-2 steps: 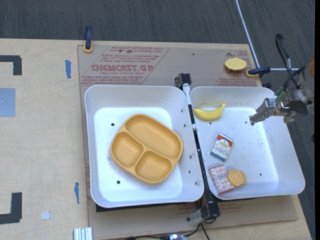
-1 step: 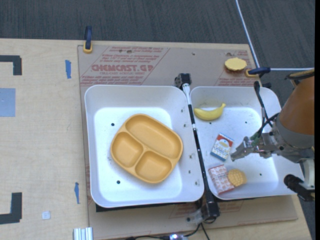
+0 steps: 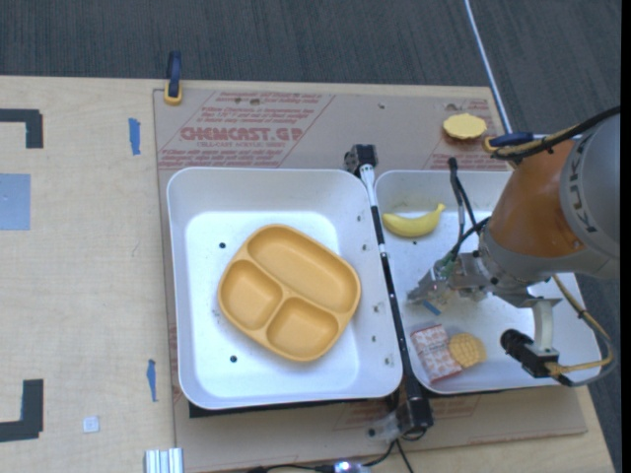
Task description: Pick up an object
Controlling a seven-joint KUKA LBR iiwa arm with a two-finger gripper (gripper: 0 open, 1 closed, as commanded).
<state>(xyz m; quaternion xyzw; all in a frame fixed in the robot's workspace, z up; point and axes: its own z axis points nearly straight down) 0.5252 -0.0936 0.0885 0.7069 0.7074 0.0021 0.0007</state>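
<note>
My gripper (image 3: 432, 292) hangs low inside the right bin (image 3: 582, 358), near its left wall, with the grey and orange arm (image 3: 537, 220) coming in from the right. A yellow banana (image 3: 412, 222) lies just behind it at the bin's far left. In front of the gripper, a pink packet (image 3: 434, 351) and a round tan cracker (image 3: 465, 349) rest side by side on the bin floor. Nothing shows between the gripper and these items; it sits a short way above the packet.
The left bin (image 3: 197, 264) holds a yellow three-compartment plate (image 3: 288, 292). A yellow disc (image 3: 464, 127) lies on the board behind the right bin. A black clamp (image 3: 362, 156) sits at the bins' shared far corner, and cables trail near the front edge.
</note>
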